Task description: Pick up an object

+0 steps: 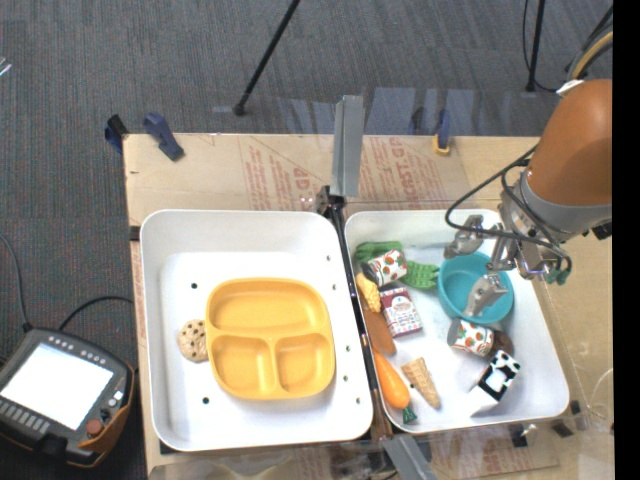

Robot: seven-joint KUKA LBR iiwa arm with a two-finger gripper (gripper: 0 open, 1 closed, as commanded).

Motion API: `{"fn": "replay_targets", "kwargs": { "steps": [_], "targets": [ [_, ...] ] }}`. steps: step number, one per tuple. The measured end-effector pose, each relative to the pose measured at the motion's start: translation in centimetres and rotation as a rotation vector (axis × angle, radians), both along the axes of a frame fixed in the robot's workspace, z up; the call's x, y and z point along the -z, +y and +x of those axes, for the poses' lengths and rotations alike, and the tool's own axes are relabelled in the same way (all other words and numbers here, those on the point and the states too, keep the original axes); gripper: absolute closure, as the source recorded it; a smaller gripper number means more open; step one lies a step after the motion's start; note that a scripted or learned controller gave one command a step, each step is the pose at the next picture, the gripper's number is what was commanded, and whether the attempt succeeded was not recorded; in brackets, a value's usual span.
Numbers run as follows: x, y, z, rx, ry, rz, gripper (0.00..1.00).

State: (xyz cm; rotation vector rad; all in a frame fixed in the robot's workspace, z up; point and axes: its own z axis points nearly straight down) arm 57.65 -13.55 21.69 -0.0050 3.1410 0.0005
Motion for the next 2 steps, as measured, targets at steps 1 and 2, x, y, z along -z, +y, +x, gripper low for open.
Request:
{"fn": "replay_targets", "kwargs": {
  "steps": [1, 2],
  "targets": [
    [10.6, 1.8, 1.7, -0.185, 0.007, 0.005, 0.00],
    [13.0, -4.1, -1.8, -0.302, 0.002, 0.003, 0.00]
  ]
}}
